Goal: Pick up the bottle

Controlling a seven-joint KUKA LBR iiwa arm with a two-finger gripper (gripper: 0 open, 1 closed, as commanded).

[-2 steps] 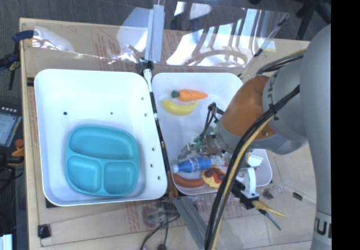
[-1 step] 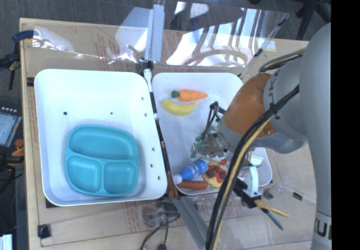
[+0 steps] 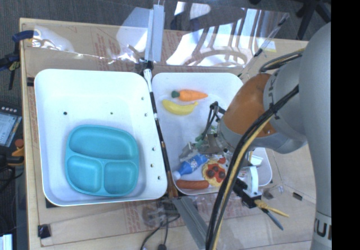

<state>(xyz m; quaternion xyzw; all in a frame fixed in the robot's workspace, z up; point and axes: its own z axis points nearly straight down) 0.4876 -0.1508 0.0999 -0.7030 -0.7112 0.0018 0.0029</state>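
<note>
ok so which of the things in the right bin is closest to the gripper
The bottle, blue-labelled and lying on its side, just below the gripper. The pizza slice sits slightly further; the carrot and banana lie at the far end.

- Two bins sit side by side on the table [image 3: 84, 46]: the left bin [image 3: 50, 91] and the right bin [image 3: 169, 83].
- A divided tray [image 3: 103, 160] lies in the left bin, toward its near side.
- In the right bin, a toy carrot [image 3: 189, 95] lies at the far end, with a toy banana [image 3: 180, 107] just in front of it.
- The bottle [image 3: 192, 165] lies on its side near the front of the right bin.
- A pizza slice [image 3: 214, 172] lies just right of the bottle; a sausage [image 3: 192, 184] lies in front of both.
- The end effector [image 3: 207, 143] hangs just behind the bottle.
</note>
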